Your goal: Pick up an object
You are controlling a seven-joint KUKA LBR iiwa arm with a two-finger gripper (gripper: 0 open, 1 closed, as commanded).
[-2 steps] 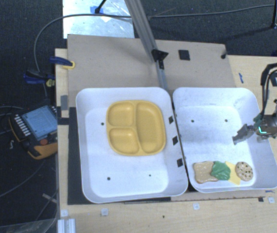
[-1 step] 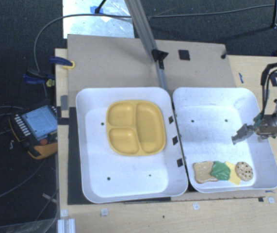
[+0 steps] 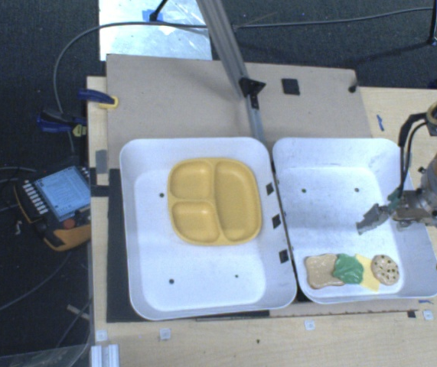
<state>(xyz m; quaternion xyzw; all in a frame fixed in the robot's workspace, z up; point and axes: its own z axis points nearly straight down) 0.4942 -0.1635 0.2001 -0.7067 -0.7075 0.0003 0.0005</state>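
Two white bins sit on a cardboard-topped bench: yellow tray [image 3: 215,201] left, toy food [image 3: 352,270] clustered in the right bin's [image 3: 333,167] near corner, gripper [image 3: 373,219] poised above, nothing visibly in its grasp.

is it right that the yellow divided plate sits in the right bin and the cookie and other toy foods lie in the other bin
Not quite. The camera view shows the yellow divided plate in the left bin, not the right one. The cookie and the other toy foods do lie in the other bin, the right bin, along its near edge.
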